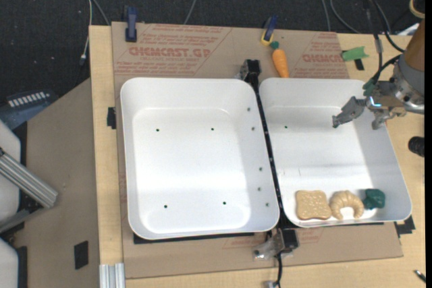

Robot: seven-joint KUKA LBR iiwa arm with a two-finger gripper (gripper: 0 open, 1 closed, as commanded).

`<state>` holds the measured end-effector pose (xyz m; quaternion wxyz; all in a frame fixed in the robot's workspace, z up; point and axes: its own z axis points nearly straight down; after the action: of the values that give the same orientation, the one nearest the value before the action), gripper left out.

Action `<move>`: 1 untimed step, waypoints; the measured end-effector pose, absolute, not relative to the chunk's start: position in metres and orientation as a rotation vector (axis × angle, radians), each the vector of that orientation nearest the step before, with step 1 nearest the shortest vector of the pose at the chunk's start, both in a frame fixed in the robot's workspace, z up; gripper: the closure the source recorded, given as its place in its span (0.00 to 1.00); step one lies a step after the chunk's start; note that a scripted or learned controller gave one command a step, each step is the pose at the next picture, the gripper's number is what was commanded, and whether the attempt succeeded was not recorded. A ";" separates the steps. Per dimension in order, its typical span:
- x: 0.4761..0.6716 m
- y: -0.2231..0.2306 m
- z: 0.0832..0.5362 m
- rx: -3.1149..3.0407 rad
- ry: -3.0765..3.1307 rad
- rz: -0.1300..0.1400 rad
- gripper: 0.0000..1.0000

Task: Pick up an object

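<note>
Objects: three small things lay in a row along the near edge of my right bin [378,145] — a tan cracker-like square [312,205], a pale croissant-shaped piece [346,204] just beside it, and a dark green lump [374,198] at the row's right end, touching or nearly touching the croissant piece.
Carrot: an orange carrot-shaped toy [280,62] lay outside the bins on the cardboard, just beyond the right bin's far rim.
My end effector [361,112]: it hung over the far right part of the right bin, well apart from the row of objects; its two fingers [345,112] stood spread, released, with nothing between them.
Left bin [135,145]: white, shallow, beside the right bin, their rims meeting at a black clip [251,69].
Tabletop [175,47]: brown printed cardboard lay under both bins, pinned by blue clamps [130,23] at its far edge.
</note>
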<state>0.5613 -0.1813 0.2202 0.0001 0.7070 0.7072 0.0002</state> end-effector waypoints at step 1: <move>0.619 -0.202 0.150 2.128 2.311 -0.001 0.00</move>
<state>0.6187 -0.2016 0.1496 0.0001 0.6774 0.7356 -0.0002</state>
